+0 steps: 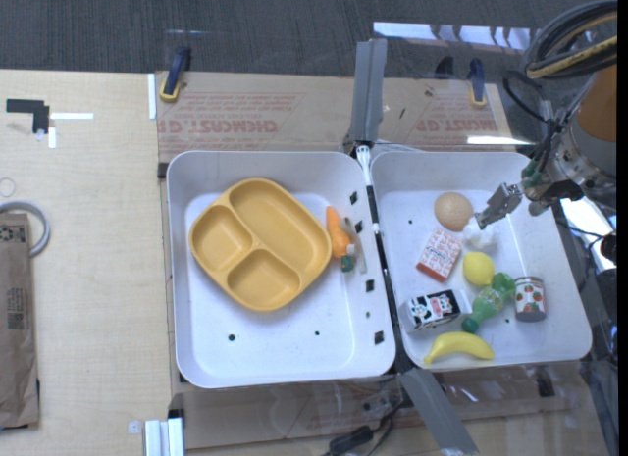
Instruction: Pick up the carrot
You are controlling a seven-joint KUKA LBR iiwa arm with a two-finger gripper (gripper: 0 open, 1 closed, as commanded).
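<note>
Nearest the camera, a banana (459, 347) lies at the right bin's (559, 248) front edge. Whether the fingers (494, 208) are spread or pressed together cannot be told; they hang over that bin beside an egg (452, 210). Well apart, the carrot (340, 237) lies in the left bin (265, 346), touching a yellow tray (258, 243).

The arm (599, 121) is cut off at the right edge; the claw's (497, 207) fingers blur together.
</note>
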